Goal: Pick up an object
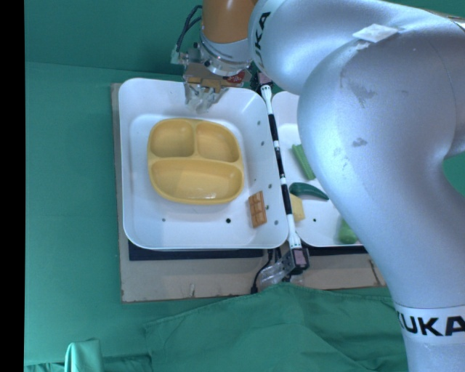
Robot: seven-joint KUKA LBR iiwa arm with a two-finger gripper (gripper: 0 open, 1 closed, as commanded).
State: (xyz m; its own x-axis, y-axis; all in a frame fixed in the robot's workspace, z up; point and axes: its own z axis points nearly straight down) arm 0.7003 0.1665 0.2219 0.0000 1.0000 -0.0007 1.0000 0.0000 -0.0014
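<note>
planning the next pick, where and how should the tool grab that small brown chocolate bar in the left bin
Grip the chocolate bar across its short width, coming straight down from above. It lies flat on the left bin floor, long axis running near to far, so its two long edges are the exposed faces. It sits close to the bin's right wall, leaving little room on that side; the yellow tray stays clear of it.

The grey arm point(363, 145) fills the right side and bends over toward the upper left. Its thick lower link, with the KUKA name on it, stands well below and to the right of the pincer point(200, 96). Just above the pincer sits the orange band point(227, 16), then the wrist with cables on its left side. The pincer points downward, its tips blurred.
</note>
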